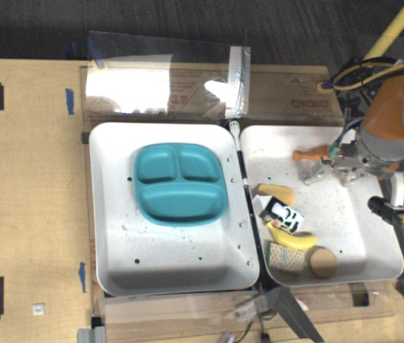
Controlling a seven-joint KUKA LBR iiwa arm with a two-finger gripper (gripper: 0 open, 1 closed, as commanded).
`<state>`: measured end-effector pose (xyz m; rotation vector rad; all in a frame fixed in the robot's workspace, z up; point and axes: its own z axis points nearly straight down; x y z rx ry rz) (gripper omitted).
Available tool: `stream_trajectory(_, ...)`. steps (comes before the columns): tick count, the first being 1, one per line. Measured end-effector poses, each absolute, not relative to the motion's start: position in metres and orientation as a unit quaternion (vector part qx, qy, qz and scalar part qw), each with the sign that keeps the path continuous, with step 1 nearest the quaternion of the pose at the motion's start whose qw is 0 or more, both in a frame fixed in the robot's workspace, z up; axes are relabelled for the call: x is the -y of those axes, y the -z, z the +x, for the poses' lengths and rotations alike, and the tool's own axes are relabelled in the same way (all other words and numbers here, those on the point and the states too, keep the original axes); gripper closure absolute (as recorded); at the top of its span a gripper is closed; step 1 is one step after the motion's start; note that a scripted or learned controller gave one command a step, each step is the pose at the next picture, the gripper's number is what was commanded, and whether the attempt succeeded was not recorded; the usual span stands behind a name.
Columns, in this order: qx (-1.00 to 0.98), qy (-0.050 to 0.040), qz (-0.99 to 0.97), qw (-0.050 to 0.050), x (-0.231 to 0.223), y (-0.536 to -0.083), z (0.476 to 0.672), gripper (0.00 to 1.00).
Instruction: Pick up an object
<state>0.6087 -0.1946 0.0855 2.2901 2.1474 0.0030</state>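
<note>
Objects (291, 238) crowd right bin's (373, 263) left edge — right side open.

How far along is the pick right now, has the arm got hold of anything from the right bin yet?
Nothing looks picked yet. The gripper sits low over the far part of the right bin, right by the orange carrot, but nothing shows between its fingers. The bananas, the cork and the small black-and-white item lie along the bin's left side. The teal divided plate sits in the left bin. Grasping and lifting are both left.
</note>
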Motion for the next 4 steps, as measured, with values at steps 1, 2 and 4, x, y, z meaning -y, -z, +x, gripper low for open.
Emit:
stream_trajectory(1, -0.726, 0.0104, 0.688, -0.011, 0.167, -0.086, 0.659, 0.00)
stream_trajectory(2, -0.771, -0.0013, 0.637, 0.001, 0.127, -0.087, 0.601, 0.00)
stream_trajectory(4, -0.718, 0.0013, 0.696, -0.004, 0.131, -0.085, 0.646, 0.00)
